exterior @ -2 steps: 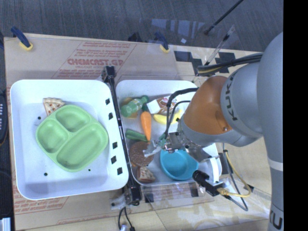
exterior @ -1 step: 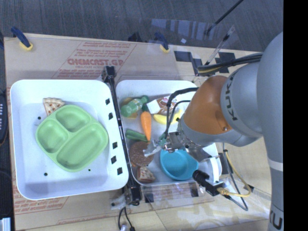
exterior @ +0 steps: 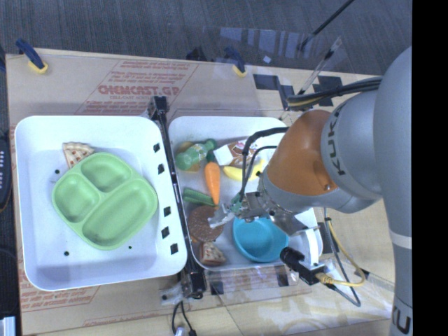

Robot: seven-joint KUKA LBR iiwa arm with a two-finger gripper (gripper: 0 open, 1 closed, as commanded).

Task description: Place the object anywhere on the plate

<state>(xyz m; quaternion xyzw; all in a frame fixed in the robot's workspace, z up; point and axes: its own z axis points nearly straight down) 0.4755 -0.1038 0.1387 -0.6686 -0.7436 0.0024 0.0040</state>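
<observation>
the table (exterior: 105,82) is topped with brown board printed in red lettering, with blue clamps (exterior: 32,57) at its far edge and dark carpet (exterior: 140,12) beyond. two shallow white bins sit side by side on it. the left bin (exterior: 31,187) holds a green plate (exterior: 105,199) with three compartments and a slice of toy pizza (exterior: 75,152) just beside the plate's far-left edge, partly tucked under it.

the right bin (exterior: 210,124) is crowded: a toy carrot (exterior: 212,178), a green vegetable piece (exterior: 190,156), a yellow piece that may be a banana (exterior: 238,172), a brown round item (exterior: 203,222), a wedge-shaped piece (exterior: 212,254) and a blue bowl (exterior: 257,239). much of this bin lies hidden under the grey arm (exterior: 364,152) and its orange band (exterior: 301,163).

the tool (exterior: 232,210) is low in the right bin, between the carrot and the blue bowl, near the brown round item. its tips are small and cluttered; whether they are spread or closed cannot be told, and nothing is plainly seen between them. the toys all lie in the right bin, well apart from the plate.
</observation>
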